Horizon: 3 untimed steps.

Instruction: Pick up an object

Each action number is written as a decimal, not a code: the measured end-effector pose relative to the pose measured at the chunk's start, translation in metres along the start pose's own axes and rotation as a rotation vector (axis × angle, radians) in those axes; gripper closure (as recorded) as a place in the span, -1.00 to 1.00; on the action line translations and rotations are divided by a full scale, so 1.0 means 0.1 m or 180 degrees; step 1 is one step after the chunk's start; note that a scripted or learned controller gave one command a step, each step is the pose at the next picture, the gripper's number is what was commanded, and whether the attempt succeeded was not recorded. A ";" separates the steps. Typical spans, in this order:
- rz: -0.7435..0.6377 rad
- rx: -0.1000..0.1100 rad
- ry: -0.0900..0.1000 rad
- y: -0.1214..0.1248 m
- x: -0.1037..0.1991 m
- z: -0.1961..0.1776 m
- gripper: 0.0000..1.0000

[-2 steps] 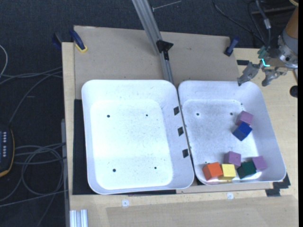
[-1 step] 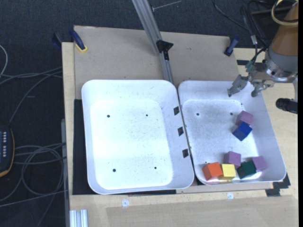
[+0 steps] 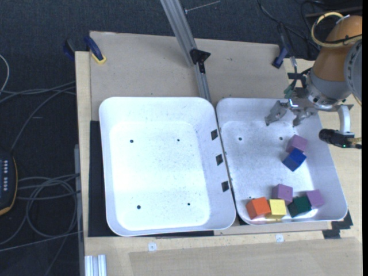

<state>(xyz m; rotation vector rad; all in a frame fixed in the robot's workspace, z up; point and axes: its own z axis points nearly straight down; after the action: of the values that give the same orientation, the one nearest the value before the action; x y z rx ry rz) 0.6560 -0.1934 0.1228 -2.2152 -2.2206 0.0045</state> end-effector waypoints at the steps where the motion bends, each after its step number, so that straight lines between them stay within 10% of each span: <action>1: 0.0001 -0.0004 -0.0002 0.00 0.01 0.25 -1.00; 2: -0.0002 -0.0023 -0.0008 0.02 0.01 0.11 1.00; 3: 0.0007 -0.0041 -0.0012 -0.06 -0.01 -0.39 1.00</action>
<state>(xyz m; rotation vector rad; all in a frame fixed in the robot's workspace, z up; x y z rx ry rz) 0.6506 -0.1943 0.1622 -2.2260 -2.2263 -0.0057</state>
